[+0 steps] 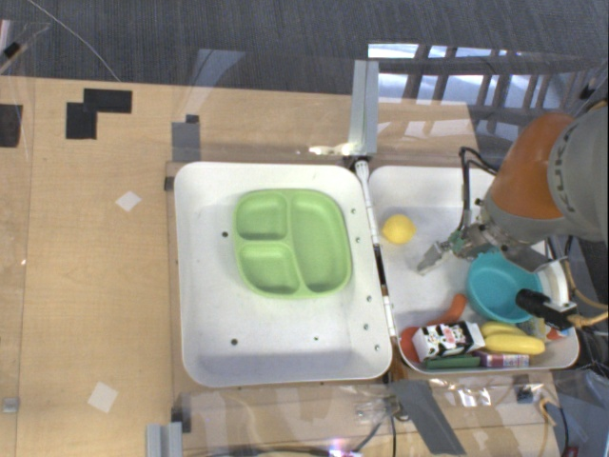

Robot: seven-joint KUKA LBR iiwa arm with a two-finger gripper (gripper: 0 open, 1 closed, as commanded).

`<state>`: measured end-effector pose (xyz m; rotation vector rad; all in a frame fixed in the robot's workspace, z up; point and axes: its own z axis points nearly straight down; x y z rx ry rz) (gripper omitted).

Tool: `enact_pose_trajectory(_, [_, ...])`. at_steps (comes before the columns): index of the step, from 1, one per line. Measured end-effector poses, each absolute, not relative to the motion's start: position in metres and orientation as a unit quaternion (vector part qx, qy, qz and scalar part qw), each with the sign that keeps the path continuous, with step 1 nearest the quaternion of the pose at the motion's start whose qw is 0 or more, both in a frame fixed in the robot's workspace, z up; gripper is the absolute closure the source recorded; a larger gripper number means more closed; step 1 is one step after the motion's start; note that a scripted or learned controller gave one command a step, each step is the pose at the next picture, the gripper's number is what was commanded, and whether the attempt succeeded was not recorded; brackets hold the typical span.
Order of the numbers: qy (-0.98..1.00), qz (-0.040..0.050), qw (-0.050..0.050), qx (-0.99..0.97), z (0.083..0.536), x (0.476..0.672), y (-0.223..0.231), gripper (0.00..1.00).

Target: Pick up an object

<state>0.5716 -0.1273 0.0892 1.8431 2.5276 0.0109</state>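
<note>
Nearest me, along the front edge of the right bin, sit a small black-and-white carton, a yellow banana and a marker in a jumble. Just behind them a teal bowl rests near the arm. The gripper hangs low over bare bin floor, its fingers spread, holding nothing. Further back lies a yellow lemon, apart from everything else. It looks light, firm and rounded, likely to roll, so I'd pinch it across its middle. In the left bin sits a green divided plate.
</note>
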Motion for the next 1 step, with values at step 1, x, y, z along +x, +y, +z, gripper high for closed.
enact_pose_trajectory(1, [0.771, 0.0056, 0.007, 0.637, 0.0906, 0.4959, -0.1188, 0.0])
